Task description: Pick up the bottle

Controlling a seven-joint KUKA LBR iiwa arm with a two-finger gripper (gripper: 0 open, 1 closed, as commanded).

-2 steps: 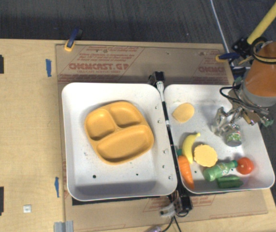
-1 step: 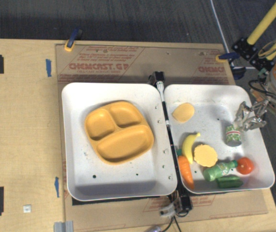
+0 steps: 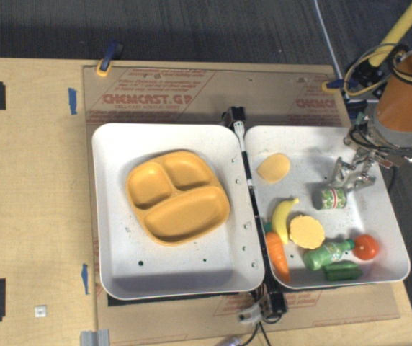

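On the right white bin [image 3: 393,215], the green plastic bottle [image 3: 327,254] lies lengthwise left-right, below the metal gripper [image 3: 355,175] (finger spread unclear).

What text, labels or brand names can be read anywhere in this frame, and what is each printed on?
"CHEMCAST GP", red print on the brown protective sheet under the bins.
Similar red print at the sheet's right end: cut off, not readable.
Label on the small can below the gripper: too blurred to read.
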